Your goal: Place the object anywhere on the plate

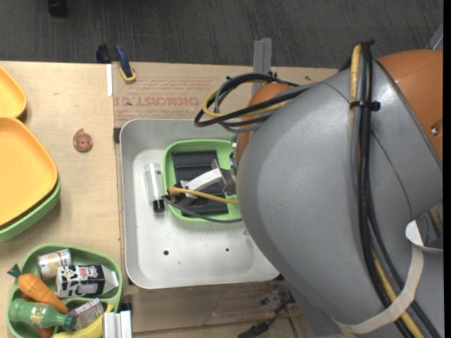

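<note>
The hand (226, 179) is over a rounded green plastic plate (170, 166). The grey arm (317, 189) hides its grip, so I cannot tell. A clear cylindrical bottle (152, 182) lies to its view-left.

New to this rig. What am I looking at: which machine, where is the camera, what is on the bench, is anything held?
One camera, fixed above the bench, looks down at a slant. The big grey shape with the orange band is a robot arm reaching in from the right. Its gripper is over a green plate inside a white bin. A silver cylinder lies in the bin beside the plate's left rim, not on it. Whether anything is held, I cannot tell. Further left are yellow plates and a green bowl of toy food.
</note>
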Controlling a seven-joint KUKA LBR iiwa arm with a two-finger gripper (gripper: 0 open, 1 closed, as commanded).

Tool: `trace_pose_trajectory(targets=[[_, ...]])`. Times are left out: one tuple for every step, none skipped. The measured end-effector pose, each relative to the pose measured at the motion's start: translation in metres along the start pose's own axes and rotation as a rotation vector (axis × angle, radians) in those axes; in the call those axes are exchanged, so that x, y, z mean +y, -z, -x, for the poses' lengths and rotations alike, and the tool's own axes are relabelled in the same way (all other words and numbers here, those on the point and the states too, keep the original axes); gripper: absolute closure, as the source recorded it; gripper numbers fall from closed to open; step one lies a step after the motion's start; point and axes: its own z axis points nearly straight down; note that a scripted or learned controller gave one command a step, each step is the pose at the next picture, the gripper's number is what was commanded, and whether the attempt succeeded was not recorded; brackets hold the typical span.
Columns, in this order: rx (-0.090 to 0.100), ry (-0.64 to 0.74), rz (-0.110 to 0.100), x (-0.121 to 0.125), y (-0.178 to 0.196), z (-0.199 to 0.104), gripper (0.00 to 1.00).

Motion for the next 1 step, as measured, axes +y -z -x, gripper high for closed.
trace_pose_trajectory(targets=[[-0.064, -0.049, -0.015, 0.0161, -0.014, -0.0711, 0.0]])
